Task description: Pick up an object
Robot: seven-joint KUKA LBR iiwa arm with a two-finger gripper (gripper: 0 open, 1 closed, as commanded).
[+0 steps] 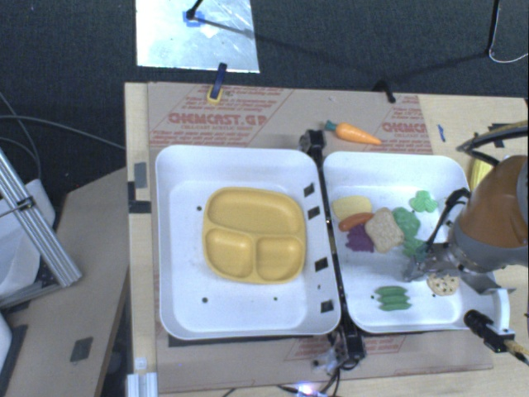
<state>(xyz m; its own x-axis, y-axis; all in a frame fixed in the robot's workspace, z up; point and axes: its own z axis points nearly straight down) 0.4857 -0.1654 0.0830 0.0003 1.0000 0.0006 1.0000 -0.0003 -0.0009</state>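
Peas (393, 298), a green pod pair, lie nearest in the right bin (463, 172), with a chocolate-chip cookie (444, 284) just beside them. Above the cookie the jaws (419, 263) hang low over the bin floor (whether they are parted or closed cannot be told, nor whether they grip anything). Farther back sit a bread slice (385, 230), purple grapes (359, 238), a green leafy piece (416, 209) and a yellow piece (353, 206). The left bin (178, 222) holds a yellow divided tray (252, 233). Beyond both bins a carrot (354, 133) rests on the tabletop (273, 114).
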